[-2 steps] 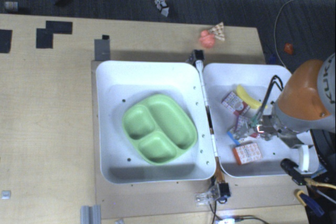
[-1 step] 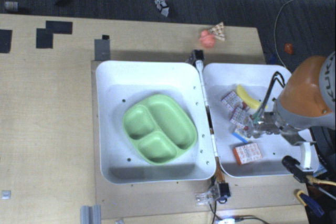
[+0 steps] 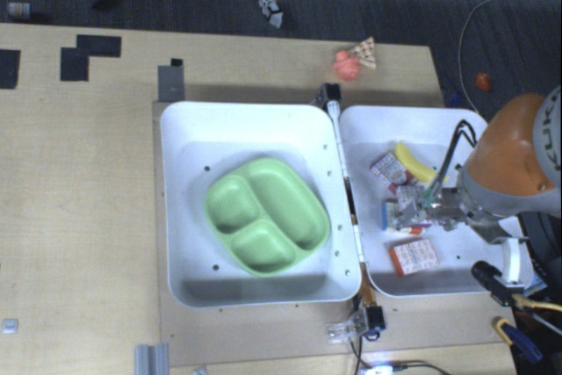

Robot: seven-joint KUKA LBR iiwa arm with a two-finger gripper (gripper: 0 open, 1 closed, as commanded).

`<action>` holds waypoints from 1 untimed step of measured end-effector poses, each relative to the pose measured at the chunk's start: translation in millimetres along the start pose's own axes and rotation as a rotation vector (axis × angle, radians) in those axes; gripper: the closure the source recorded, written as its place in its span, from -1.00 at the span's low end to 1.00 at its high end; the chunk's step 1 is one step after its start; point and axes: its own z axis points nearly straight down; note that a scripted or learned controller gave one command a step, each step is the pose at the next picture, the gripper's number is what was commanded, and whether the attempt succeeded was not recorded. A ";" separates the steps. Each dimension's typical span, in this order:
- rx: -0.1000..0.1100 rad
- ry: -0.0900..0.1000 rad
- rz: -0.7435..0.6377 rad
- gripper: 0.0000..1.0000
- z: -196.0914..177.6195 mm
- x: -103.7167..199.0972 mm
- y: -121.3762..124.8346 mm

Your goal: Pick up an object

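In the right bin (image 3: 457, 129), my gripper (image 3: 411, 212) is down low near the middle, reaching in from the right. It sits over a small clutter of items. A yellow banana-shaped piece (image 3: 413, 162) lies just behind it, beside a red and white packet (image 3: 385, 166). In front of the gripper, near the bin's front wall, lies an orange and white box (image 3: 414, 256). A thin reddish strip (image 3: 409, 229) shows right under the gripper. Whether anything is held is hidden by the gripper's body.
The left bin (image 3: 176, 189) holds a green divided plate (image 3: 266, 213). A pink ball (image 3: 347, 65) and a striped scrap (image 3: 366, 53) lie on the bench behind the bins. The arm's orange band (image 3: 514, 149) hangs over the right bin's right side.
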 end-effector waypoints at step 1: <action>-0.004 0.001 -0.002 1.00 -11.1 1.0 1.9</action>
